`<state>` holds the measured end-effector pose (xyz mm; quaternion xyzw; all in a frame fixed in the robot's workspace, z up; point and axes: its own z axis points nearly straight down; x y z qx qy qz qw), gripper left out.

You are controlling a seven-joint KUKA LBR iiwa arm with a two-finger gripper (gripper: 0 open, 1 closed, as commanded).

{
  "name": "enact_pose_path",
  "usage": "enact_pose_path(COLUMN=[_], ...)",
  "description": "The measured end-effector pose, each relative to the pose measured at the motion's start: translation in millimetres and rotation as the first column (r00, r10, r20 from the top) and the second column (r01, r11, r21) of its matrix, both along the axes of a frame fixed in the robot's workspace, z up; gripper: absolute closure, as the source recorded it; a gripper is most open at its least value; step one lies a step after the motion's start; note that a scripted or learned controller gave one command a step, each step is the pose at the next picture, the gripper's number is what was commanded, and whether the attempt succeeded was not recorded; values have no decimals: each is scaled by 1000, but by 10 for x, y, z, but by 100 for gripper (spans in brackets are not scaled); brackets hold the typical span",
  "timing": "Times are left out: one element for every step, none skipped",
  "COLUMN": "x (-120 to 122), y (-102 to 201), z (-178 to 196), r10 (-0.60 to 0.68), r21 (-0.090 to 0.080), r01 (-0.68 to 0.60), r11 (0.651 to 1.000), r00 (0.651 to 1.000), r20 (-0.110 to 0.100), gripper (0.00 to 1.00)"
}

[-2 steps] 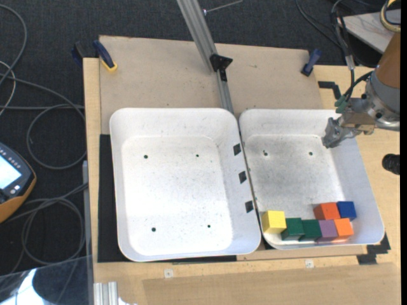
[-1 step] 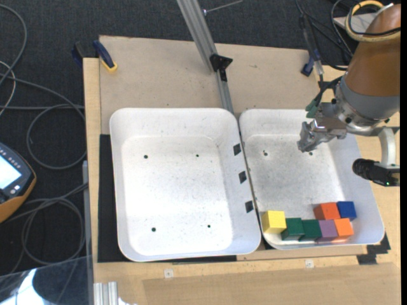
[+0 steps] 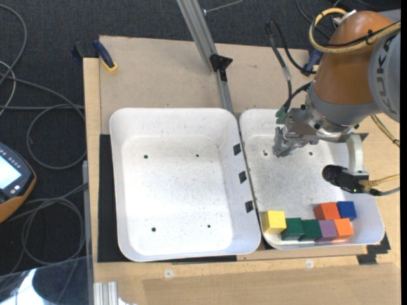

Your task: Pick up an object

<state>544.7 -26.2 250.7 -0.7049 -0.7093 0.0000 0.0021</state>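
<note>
The blocks sit clustered in the lower right of the frame, along the near wall of the right bin [image 3: 375, 218]: a yellow block [image 3: 275, 220] at the left end, a green block [image 3: 301, 229] just beside it, then a purple block [image 3: 328, 229], with a red block [image 3: 329, 211], a blue block [image 3: 346, 209] and an orange block [image 3: 343, 227] packed at the right end. Together they form a row running left to right across the frame, most of them touching a neighbour. The yellow block has a free left side and a little room above it, which I judge makes it the easiest one to take. The end effector [image 3: 284, 145] hangs over the upper part of the same bin, above bare floor, well apart from the row. From it the yellow block lies almost straight down the frame and a touch to the left; the red and blue ones lie down and to the right. Its fingers point downward and nothing is between them, but whether they are spread or closed I cannot tell at this angle. The coming move, as I judge it, is a travel toward the bottom of the frame before any descent. The left bin [image 3: 121, 126] fills the centre-left of the frame, and both bins rest on the desk [image 3: 159, 62].
</note>
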Motion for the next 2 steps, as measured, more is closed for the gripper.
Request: enact_pose_path(x=[28,23], y=[573,1210], z=[79,-11], r10=[1,1], r21=[0,0], r01=[-1,-1], r11=[1000,1000], r00=[1000,1000], r20=[4,2], gripper=[100,100])
